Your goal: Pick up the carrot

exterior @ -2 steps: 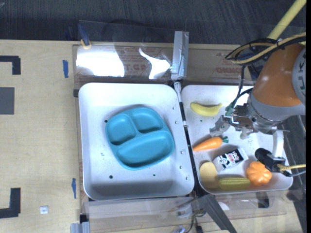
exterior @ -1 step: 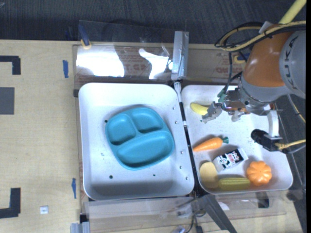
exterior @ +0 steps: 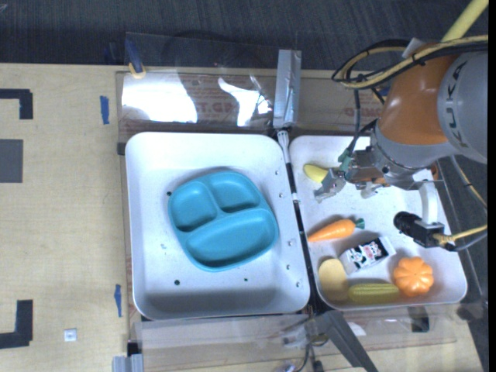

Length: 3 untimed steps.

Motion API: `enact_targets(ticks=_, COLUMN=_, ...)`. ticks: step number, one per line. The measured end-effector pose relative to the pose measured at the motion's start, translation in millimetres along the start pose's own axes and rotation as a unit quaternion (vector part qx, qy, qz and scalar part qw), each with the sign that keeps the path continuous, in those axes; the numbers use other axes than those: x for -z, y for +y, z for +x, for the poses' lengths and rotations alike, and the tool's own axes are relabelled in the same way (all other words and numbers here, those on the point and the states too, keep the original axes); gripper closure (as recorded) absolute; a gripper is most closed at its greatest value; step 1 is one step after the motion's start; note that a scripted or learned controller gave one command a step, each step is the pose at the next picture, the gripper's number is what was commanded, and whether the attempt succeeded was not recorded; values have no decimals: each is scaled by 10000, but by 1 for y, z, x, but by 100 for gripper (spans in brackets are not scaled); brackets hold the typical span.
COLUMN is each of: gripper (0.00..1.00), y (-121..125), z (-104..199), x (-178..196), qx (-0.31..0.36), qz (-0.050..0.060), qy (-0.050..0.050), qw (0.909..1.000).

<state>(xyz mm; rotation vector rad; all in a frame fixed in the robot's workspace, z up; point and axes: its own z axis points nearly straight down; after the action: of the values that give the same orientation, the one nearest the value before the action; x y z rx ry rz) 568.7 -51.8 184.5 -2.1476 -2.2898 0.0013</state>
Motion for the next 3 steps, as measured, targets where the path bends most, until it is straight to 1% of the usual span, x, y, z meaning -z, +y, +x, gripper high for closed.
enact_targets(ticks=1, gripper=0, y=-85, z=-7, x=-1, qx=-304, qz=-1, qy=-1, qw=9995)
enact_targets(ticks=2, gripper=0, y=-39, z=-25, x=-1, qx=-1862, qz=-10, qy=-5, qw=9825)
enact_targets(ticks=3, gripper=0, y=-65, z=-41, x=-80, qx=-1845, qz=-24, qy=-6, qw=9828)
